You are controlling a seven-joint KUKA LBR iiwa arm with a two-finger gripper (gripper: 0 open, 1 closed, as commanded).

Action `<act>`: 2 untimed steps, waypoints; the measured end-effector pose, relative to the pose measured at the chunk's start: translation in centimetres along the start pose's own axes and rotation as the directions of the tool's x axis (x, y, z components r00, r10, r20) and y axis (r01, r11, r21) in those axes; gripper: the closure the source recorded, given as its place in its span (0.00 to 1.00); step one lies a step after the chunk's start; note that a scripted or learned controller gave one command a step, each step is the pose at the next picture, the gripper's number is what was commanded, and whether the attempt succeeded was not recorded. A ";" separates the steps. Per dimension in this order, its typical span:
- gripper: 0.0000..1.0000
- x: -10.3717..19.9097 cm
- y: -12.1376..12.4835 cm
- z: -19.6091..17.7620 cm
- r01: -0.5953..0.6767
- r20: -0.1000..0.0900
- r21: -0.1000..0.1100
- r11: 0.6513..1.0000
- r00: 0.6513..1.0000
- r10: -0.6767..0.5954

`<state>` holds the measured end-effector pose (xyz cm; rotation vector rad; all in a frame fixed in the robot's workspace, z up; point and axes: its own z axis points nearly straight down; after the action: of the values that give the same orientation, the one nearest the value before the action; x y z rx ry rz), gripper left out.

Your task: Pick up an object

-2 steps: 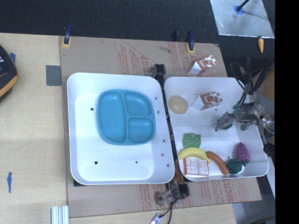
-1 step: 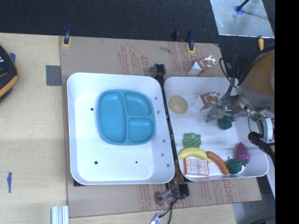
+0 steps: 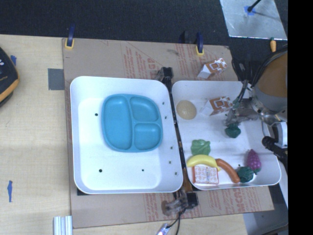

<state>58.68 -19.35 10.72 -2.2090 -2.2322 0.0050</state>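
The end effector [image 3: 234, 122] sits over the green toy [image 3: 233, 130]; its grip is unclear, so the toy may slip sideways.

I am seeing red printing running in lines along the brown cardboard sheet [image 3: 146, 53] under the bins, but I am finding it too small and blurred to read. The small cartons [image 3: 213, 68] and the flat red-and-white packet [image 3: 205, 175] are showing printed faces whose markings I am not managing to make out. Nothing else is bearing legible text.
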 end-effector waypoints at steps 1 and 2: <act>1.00 1.4 -0.4 -6.7 -0.006 -0.002 -0.003 1.000 1.000 0.006; 1.00 5.5 -2.7 -8.1 -0.004 -0.002 0.001 1.000 1.000 0.004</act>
<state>55.96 -13.91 18.85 -2.2126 -2.2260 0.0040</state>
